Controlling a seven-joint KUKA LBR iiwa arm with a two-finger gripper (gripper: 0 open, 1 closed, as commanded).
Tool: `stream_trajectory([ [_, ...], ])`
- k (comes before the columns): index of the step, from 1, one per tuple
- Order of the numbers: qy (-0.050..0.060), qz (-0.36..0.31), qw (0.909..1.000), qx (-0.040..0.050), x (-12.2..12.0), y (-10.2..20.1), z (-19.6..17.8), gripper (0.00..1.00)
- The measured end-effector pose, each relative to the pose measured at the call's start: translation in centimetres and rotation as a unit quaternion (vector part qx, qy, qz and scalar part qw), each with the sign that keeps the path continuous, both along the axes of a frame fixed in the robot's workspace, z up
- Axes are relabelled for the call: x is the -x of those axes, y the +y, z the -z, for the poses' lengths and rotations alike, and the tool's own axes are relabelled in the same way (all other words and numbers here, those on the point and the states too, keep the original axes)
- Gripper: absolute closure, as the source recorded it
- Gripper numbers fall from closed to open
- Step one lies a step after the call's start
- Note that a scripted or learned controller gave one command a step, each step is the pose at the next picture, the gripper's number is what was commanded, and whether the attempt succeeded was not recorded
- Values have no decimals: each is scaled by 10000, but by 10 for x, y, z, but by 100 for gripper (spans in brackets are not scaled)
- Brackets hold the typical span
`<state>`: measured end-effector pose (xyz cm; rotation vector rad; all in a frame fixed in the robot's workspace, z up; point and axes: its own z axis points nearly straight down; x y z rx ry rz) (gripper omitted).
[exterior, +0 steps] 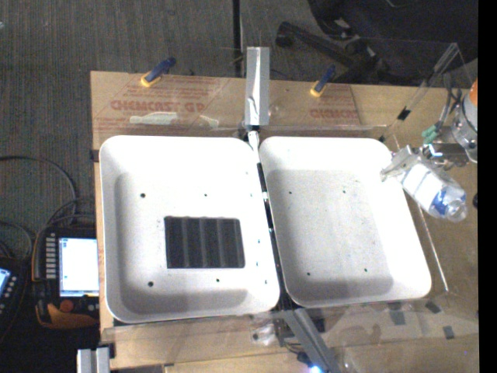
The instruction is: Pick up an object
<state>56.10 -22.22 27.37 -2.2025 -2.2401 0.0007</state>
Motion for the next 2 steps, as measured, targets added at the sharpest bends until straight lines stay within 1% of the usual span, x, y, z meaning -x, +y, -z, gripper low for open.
stream_trajectory([
  [1,7,-687,9976,-13,6,29,142,0],
  [2,-1,-1285,9917,4,-19,46,146,0],
])
